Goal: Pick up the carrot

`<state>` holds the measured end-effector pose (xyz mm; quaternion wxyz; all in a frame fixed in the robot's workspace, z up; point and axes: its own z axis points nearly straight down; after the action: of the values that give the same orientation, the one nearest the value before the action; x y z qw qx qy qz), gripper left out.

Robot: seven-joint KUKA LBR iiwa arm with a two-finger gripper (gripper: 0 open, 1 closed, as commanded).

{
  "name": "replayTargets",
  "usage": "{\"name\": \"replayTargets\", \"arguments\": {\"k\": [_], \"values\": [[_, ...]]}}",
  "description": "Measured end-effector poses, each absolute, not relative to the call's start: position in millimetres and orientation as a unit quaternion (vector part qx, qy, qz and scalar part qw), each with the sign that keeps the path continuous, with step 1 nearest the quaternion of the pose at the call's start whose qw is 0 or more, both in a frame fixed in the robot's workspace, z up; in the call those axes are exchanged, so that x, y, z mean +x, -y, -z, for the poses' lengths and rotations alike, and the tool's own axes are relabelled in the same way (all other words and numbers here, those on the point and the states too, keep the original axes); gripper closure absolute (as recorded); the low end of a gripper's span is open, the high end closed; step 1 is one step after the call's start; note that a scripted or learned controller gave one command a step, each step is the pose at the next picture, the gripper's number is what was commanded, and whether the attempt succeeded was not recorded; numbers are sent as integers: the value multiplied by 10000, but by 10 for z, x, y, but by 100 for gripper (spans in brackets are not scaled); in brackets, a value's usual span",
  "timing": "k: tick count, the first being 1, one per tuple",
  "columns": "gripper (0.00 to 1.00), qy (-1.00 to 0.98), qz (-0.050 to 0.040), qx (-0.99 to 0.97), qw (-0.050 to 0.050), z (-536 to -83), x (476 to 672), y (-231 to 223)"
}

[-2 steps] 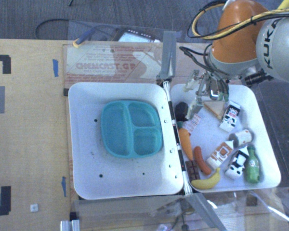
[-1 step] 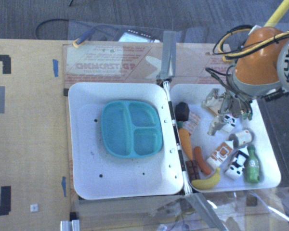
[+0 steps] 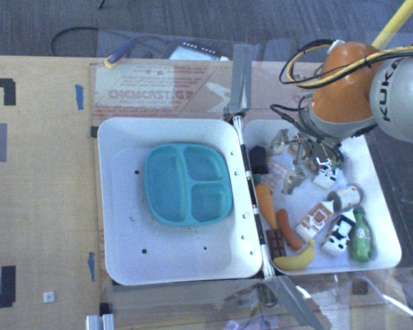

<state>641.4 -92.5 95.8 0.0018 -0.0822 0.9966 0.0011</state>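
The carrot (image 3: 264, 205) lies at the left wall of the right bin (image 3: 384, 205), touching a red sausage-shaped item (image 3: 288, 228). The gripper (image 3: 299, 170) hangs near it, up and to the right — nothing between its fingers, which stand apart. Judgement: shift left, align across the carrot's width, avoid the wall. Fingertips blur into clutter — exact gap unclear.

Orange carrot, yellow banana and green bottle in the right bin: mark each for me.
Orange carrot (image 3: 264, 203): camera view, mid-body.
Yellow banana (image 3: 296, 258): camera view, middle of its curve.
Green bottle (image 3: 361, 238): camera view, body.
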Motion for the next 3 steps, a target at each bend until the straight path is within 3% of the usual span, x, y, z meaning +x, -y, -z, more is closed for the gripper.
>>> {"name": "replayTargets", "arguments": {"k": [1,2,3], "values": [[0,-9692,1,-2463,39,-858,6327,1562],[0,-9994,-46,-337,-56,-860,6668,2018],[100,-9995,-29,-315,61,-970,6716,2024]]}}
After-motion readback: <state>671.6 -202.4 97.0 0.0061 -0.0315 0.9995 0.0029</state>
